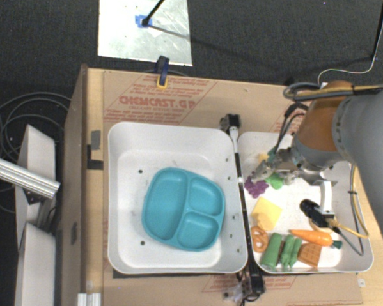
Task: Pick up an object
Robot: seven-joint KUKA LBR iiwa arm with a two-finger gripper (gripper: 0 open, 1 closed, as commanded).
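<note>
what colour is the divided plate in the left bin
Light blue, a turquoise shade. The divided plate lies in the left bin, plain in the camera view.

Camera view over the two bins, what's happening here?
The grey arm reaches in over the right bin, with its gripper low among the toy food near the purple grapes. A cheese wedge, carrot and green pieces lie nearby. The left bin holds a blue divided plate. Nothing is visibly lifted.
</note>
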